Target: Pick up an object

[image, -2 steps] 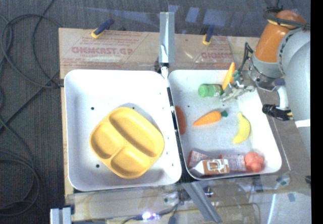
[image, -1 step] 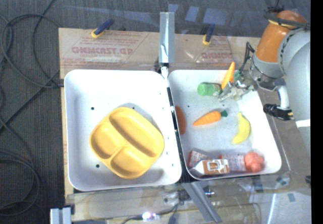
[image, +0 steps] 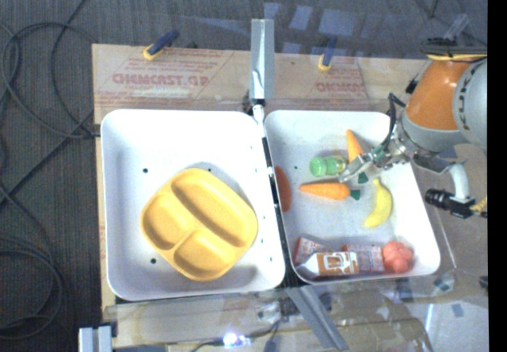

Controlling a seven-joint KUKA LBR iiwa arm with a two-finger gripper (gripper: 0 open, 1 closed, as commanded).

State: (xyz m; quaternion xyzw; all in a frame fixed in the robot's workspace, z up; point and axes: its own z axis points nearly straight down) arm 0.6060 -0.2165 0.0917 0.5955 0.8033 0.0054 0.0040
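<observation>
End effector (image: 360, 170) low in the right bin (image: 420, 255), reaching in from the right; fingers too small and blurred to tell whether apart or together. Directly beside its tip: one carrot (image: 325, 191) lying flat, one green object (image: 327, 165), one orange wedge (image: 353, 143). Just right, one banana (image: 380, 207). Along the near wall: one flat packet (image: 337, 260), one red fruit (image: 398, 256). One red piece (image: 283, 187) against the divider. In the left bin (image: 127, 144), one yellow three-compartment tray (image: 200, 223). Two bins total on the tabletop (image: 182, 77).
</observation>
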